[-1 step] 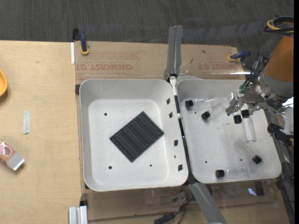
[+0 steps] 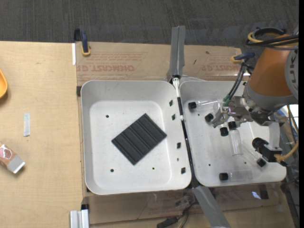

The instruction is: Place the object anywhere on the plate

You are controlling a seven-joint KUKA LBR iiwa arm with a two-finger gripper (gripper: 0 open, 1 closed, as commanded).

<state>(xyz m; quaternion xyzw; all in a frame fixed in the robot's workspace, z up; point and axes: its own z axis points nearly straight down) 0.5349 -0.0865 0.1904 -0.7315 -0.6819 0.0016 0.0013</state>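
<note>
A dark ribbed rectangular plate lies turned at an angle in the middle of the left bin. My gripper hangs low over the upper middle of the right bin, well to the right of the plate. A clear tube-like object lies on the right bin's floor just below the gripper. Whether anything is held cannot be made out.
Small black pieces are scattered on the right bin's floor. A grey divider bar runs between the bins at the back. On the bench at the left lie a small grey strip and a wrapped item.
</note>
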